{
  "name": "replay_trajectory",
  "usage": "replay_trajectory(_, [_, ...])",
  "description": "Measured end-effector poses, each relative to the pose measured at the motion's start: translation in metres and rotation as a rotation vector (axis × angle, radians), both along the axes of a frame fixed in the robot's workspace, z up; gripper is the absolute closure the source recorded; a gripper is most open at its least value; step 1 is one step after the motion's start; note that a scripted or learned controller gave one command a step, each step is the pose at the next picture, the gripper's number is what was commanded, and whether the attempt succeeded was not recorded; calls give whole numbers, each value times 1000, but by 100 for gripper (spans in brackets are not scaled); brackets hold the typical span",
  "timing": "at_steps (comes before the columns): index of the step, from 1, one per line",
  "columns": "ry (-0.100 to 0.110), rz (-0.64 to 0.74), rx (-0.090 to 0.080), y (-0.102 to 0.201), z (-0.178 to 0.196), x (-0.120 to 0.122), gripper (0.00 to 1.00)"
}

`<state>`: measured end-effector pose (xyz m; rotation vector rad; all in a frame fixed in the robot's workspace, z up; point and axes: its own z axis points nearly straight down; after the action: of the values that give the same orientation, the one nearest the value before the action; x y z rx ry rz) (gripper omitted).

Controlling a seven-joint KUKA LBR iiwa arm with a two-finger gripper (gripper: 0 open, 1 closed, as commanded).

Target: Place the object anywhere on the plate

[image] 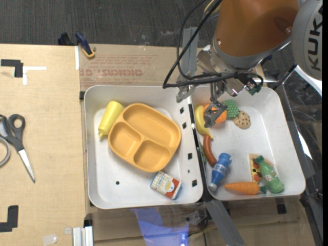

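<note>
Above the right white bin's (287, 117) ten-o'clock corner, the gripper (212, 114) hangs among toys — finger state indiscernible — yellow three-compartment plastic plate (144, 136) unobstructed at nine o'clock.

Robotics lab: KUKA arm (266, 19) above toy-filled bins (287, 117).

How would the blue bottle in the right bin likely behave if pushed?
The blue bottle lies on its side and looks round, so it would probably roll. It touches the hot dog, which may shift too. It looks like light, smooth plastic, possibly slippery.

Grey arm (307, 29) – orange band, black cables, partial lettering.
</note>
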<state>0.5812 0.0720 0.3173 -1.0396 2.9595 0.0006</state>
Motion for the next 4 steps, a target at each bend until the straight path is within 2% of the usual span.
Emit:
replay_trajectory(1, [-4, -5, 3, 0, 9, 2, 100])
replay_trajectory(2, [1, 323, -1, 1, 55, -86, 100])
replay_trajectory(3, [0, 518, 0, 22, 57, -34, 100])
replay_trajectory(4, [2, 761, 0, 49, 0, -27, 100])
